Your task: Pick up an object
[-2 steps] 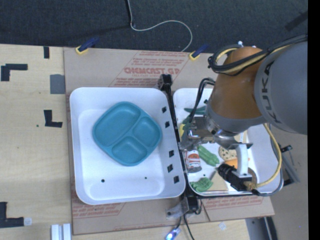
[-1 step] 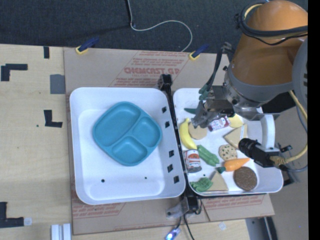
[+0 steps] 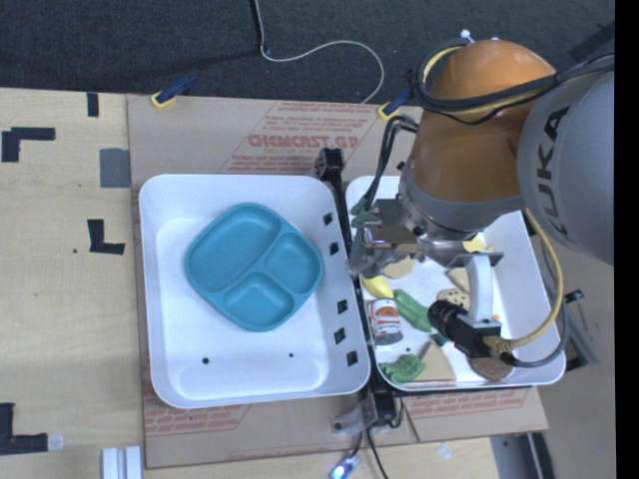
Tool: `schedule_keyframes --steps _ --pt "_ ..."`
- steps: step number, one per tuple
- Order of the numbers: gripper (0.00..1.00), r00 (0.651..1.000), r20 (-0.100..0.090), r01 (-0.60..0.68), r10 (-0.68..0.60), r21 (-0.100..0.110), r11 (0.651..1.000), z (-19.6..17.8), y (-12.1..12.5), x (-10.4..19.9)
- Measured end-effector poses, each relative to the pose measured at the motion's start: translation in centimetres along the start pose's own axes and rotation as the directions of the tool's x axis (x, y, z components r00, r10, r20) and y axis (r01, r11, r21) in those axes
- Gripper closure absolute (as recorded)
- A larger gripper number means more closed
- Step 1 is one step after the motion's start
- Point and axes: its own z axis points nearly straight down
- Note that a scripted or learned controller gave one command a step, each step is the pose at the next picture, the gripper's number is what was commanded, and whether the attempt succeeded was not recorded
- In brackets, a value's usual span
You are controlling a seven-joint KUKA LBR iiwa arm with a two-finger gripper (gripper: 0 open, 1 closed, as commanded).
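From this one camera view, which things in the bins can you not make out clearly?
- Right bin: the arm covers its upper half; anything beneath is hidden.
- Gripper: sits under the wrist, so the state of its jaws cannot be told.
- Small red-and-white item: its label is too small to read.
- Brown round thing: partly hidden by a black part and cable.
- Blue divided plate in the left bin: fully visible.

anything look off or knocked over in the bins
Nothing looks spilled or damaged. The blue divided plate lies flat but turned at an angle in the left bin. In the right bin, small items sit in a loose jumble under the arm.
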Motion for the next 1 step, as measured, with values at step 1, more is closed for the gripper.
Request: schedule_keyframes --steps 1 --pt "1.00 1.000 -0.005 0.007 -0.007 -0.016 1.000 -11.12 0.09 5.98"
